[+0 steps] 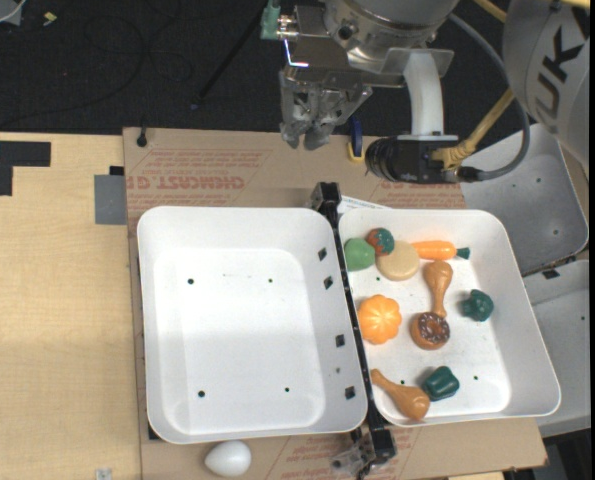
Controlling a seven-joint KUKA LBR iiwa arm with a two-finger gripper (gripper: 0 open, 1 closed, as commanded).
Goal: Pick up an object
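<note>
Nine or so toys are lying in the right bin [522, 298], among them a pumpkin [379, 319], a carrot [437, 250] and a donut [430, 330]; none is lifted yet, so the whole pick is remaining. The left bin [157, 318] is sitting just beside it. The gripper [312, 128] is hovering well above and behind both bins, apparently carrying nothing, though its spread is too blurred to judge.

Cardboard sheet [217, 173]: I see it lying under both bins
Black clips [329, 200]: joining the bins
Wooden bench [47, 298]: left, black patches [12, 163]
</note>
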